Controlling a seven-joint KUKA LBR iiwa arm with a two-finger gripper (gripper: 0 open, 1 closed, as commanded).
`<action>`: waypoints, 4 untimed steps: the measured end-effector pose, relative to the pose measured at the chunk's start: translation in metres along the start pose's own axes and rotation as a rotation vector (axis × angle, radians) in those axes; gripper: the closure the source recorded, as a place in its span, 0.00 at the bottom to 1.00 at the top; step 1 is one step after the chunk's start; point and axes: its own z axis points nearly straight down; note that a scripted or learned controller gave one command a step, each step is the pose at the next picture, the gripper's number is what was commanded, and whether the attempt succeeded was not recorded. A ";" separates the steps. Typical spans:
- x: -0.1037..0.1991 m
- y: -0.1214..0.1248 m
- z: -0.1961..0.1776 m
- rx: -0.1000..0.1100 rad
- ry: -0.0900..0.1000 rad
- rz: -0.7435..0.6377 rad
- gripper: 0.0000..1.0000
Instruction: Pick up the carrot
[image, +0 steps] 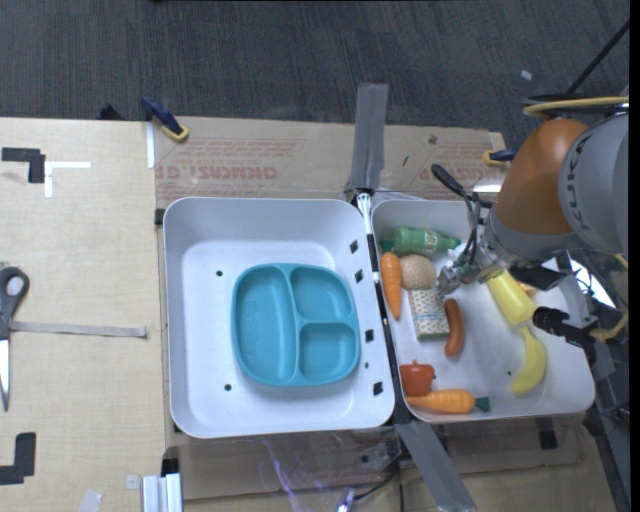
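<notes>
Carrot (390, 283): lies in the right bin (560, 398), lengthwise against the bin's left wall, near the divider between the two bins. It touches or nearly touches a beige rounded item (417, 271) on its right. A second orange carrot-shaped item (441, 402) with a green end lies along the front wall of the same bin, just beside a red pepper-like piece (417, 377).

Gripper (458, 274): hangs over the middle of the right bin, near the beige item and above a speckled rectangular sponge (430, 313). It is apart from the carrot, with the beige item between them. Jaw state: cannot tell from this angle; the tip is small and cluttered. Nothing is visibly held.

Other contents of the right bin: green bottle (423, 239) at the back, brown sausage (454, 328) just right of the sponge, yellow cylinder (510, 297) under the wrist, banana (530, 364) towards the right wall.

Left bin (190, 330): holds a teal divided plate (297, 324), lying flat at centre.

Bench (70, 400): scissors (8, 330) at the far left edge, well apart from both bins.
</notes>
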 end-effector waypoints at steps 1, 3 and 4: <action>0.000 0.000 0.000 0.000 0.000 0.000 0.00; -0.022 0.062 0.017 0.046 0.011 0.424 0.00; -0.002 0.042 0.016 0.013 -0.001 0.559 0.00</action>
